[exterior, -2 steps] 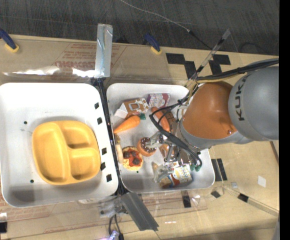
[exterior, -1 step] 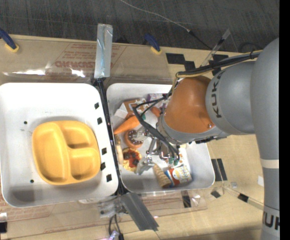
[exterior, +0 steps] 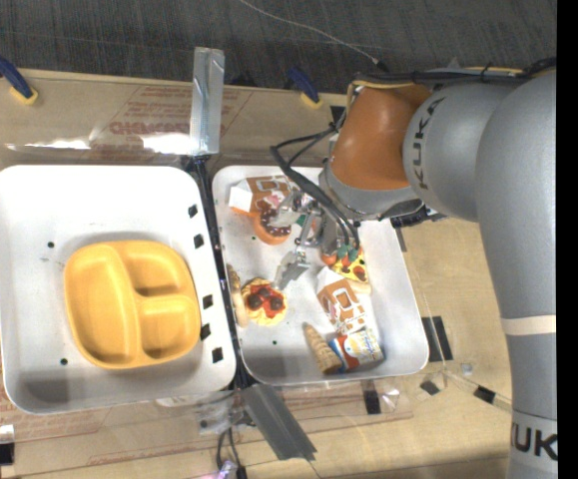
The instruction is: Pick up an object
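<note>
1. Over the right bin (exterior: 400, 267), reaching in from the right: a grey arm with an orange band (exterior: 370, 148) above the wrist, end effector (exterior: 303, 242) down among the toys.
2. End effector state: cannot tell, metal parts too small and tangled with cables to read.
3. Right bin contents, crowded: small toy foods, among them a round orange piece (exterior: 272, 218) near the top, a red-and-yellow piece (exterior: 262, 300) toward the left wall, a boxy orange-and-white carton (exterior: 343, 305) at centre right, a cone-like brown piece (exterior: 319, 347) near the lower rim.
4. Left bin (exterior: 9, 267): a yellow divided tray (exterior: 129, 302), well apart from the arm.
5. Likely handling, judged by looks: light, stiff, smooth plastic, prone to slipping or rolling when pinched off-centre.
6. Best target by appearance: the red-and-yellow piece, just below the end effector, with bare bin floor around it; pinch across its narrow middle.
7. Risk: neighbours nudged, nothing caught.
</note>
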